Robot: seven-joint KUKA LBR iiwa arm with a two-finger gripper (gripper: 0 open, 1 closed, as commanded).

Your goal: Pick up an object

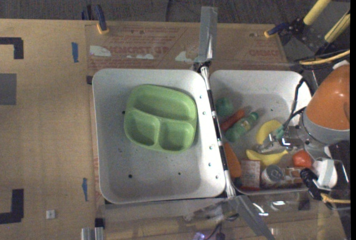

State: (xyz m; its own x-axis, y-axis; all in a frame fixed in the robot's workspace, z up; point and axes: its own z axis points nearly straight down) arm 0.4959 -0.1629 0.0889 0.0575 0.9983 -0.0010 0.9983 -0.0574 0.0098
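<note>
Banana [268,131] lies in right bin [261,80], twd its right-centre, w/ second yellow piece [267,156] just below it. Pincer [276,140] sits low over these two yellow items, metal fingers right between them; can't tell if spread or pressed together, or whether anything's pinched. Green bottle [241,128] lies tilted just left of banana, w/ orange carrot-like piece [233,119] beside it. Can [273,175] and small box [251,173] sit along bin's near edge; long orange item [232,160] leans by the divider. Left bin [111,122] holds green divided plate [161,118], three compartments, upper-centre. Both bins rest on wood-toned counter [44,122]. Arm w/ orange band [332,101] enters from right.
</note>
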